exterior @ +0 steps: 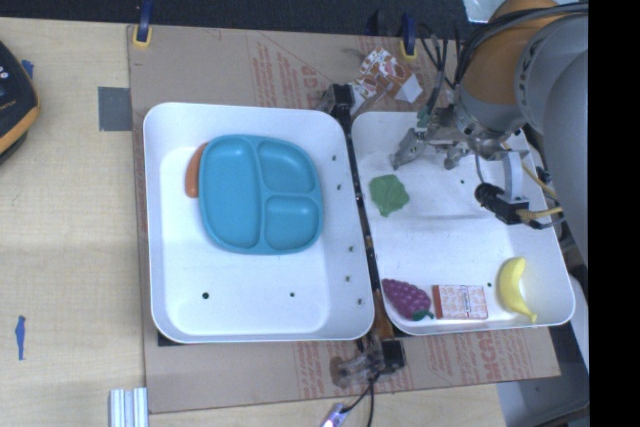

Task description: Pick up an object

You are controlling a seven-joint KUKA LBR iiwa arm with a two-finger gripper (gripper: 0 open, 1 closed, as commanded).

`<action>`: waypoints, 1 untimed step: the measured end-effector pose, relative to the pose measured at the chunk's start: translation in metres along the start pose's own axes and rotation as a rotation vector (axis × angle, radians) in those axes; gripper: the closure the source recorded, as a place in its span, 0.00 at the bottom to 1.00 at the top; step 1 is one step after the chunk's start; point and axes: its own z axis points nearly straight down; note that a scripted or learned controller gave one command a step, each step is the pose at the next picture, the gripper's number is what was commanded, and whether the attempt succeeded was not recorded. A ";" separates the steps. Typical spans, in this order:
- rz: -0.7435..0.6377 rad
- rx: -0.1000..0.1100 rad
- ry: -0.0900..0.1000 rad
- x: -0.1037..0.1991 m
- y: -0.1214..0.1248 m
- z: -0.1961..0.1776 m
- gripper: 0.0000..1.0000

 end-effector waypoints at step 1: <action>-0.001 0.003 0.000 0.025 0.000 0.000 0.00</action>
